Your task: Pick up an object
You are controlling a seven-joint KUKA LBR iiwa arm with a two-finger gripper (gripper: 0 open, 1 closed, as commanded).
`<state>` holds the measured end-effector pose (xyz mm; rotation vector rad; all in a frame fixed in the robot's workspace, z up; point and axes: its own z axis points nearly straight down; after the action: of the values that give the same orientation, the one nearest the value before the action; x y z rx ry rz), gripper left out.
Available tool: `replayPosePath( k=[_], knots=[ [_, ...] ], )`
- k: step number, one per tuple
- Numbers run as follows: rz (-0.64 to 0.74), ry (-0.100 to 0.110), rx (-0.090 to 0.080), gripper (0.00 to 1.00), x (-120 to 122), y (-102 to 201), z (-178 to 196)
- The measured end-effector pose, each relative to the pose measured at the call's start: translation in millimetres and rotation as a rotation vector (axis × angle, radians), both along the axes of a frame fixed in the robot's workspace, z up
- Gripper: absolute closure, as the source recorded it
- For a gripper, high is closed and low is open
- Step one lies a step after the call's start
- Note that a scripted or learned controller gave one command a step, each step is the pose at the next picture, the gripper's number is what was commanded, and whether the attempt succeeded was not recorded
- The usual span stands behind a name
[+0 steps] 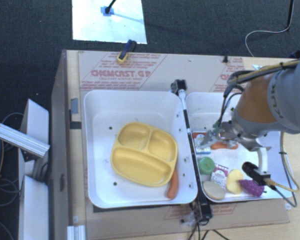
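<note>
My gripper [210, 140] hangs low over the middle of the right bin [206, 105], close to its left wall. An orange carrot-like piece [226, 146] lies just to its right, partly under the wrist. Below it sit a green round piece [206, 164], a red and white packet [219, 174], a yellow piece [234, 180], a purple piece [251, 188] and a beige disc [214, 190]. The fingertips blur into clutter, and nothing is plainly between them.
The left bin [91, 149] holds a yellow divided tray [144, 154] and a brown sausage [173, 185] by its right wall. A black rail [187, 129] runs between the two bins. The far part of the right bin is bare white.
</note>
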<state>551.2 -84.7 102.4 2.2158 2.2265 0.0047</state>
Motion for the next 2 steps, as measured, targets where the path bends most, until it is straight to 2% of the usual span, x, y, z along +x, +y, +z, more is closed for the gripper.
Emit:
replayPosePath(
  k=[1, 2],
  knots=[
    [-0.001, -0.006, 0.002, 0.0, 27, -20, -12],
    [0.002, -0.021, -0.004, 1.0, 31, -21, 1]
  ],
)
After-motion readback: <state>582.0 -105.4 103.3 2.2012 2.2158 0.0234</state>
